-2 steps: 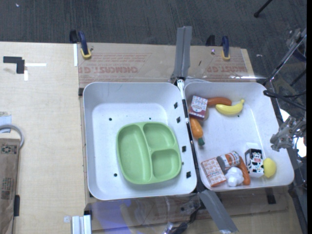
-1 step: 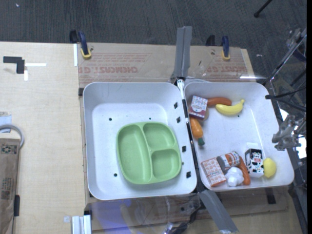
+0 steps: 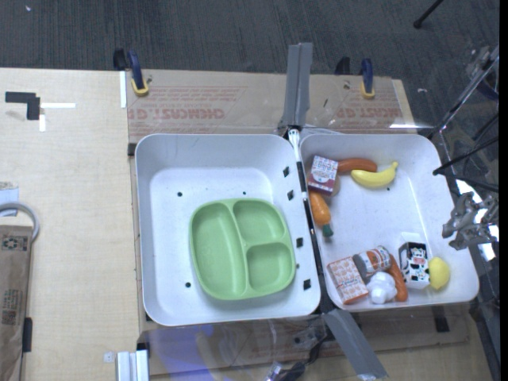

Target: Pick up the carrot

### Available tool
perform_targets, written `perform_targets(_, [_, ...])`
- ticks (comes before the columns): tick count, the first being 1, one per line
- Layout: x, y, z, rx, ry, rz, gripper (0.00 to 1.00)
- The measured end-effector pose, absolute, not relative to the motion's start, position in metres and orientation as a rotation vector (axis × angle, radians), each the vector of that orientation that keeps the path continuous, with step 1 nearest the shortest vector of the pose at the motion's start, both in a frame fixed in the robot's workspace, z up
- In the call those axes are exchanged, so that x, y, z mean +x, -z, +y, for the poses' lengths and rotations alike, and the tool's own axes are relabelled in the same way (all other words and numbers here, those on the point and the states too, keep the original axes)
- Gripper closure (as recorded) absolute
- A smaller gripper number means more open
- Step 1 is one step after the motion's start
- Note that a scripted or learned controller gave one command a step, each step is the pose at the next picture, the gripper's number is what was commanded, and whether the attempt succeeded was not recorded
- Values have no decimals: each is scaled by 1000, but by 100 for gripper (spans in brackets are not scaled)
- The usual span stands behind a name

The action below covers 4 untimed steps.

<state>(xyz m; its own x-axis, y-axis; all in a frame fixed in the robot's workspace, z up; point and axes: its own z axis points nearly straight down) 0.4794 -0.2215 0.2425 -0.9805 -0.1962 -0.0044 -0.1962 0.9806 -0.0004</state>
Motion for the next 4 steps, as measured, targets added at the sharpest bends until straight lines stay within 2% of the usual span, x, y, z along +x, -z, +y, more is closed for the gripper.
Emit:
perform_targets(1, [503,-213,-221,-752,-3,3047,100])
perform_targets(2, [490,-232,-221,-1227,0,2887,100])
perform_targets(3, [495,-226,-178,-1663,-3,2661,100])
perform_targets(4, [480,-244,-206,-1793,1,2574,100])
